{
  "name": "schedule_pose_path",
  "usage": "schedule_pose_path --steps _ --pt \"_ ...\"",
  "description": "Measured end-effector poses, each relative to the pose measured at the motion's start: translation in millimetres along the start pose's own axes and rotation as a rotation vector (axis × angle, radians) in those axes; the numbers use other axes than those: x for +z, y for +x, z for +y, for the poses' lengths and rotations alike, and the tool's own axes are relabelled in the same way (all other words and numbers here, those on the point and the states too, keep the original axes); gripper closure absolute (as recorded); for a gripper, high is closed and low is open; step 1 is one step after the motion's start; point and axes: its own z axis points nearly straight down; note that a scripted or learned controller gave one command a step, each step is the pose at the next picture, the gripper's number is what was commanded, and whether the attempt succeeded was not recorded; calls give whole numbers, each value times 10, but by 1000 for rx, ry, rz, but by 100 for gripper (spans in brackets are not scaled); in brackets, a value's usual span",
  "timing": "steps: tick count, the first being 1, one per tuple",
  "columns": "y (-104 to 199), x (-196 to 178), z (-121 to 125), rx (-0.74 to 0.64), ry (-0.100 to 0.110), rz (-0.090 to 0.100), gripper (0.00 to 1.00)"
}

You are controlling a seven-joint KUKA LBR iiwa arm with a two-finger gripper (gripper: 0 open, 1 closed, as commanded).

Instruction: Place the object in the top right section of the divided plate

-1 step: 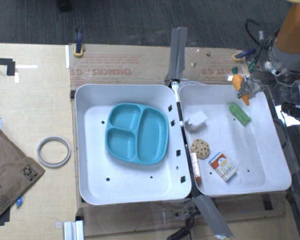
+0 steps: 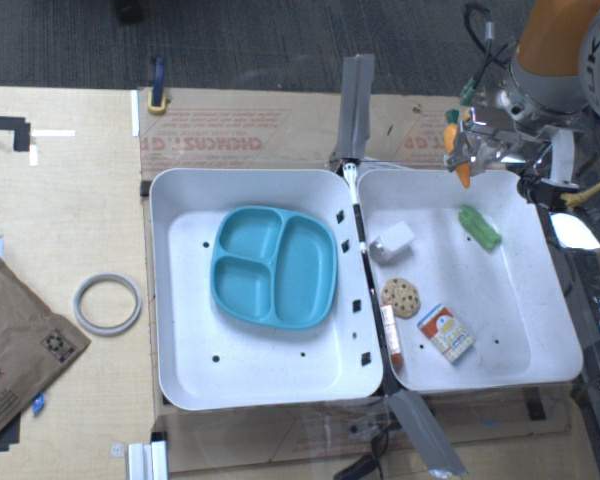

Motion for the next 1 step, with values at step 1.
schedule_pose_path --steps 1 --pt "-194 11 -409 -96 2 0 100"
